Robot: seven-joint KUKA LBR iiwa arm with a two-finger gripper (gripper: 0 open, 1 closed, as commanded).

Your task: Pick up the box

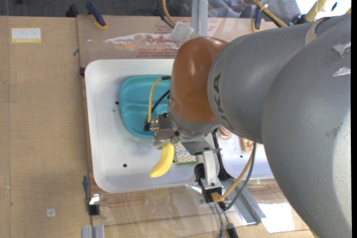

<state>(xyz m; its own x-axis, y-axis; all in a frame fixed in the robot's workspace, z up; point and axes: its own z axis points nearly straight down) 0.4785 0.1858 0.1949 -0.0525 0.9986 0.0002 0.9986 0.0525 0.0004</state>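
You see the box [186, 156] peeking out beside the banana [162, 161] in the white bin [106, 120], under the arm's wrist, so lower slowly, keep off the banana, and centre on the box.

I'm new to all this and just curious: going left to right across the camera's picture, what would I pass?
Bare wooden bench → white bin's rim → teal dish → banana → orange band → grey arm.
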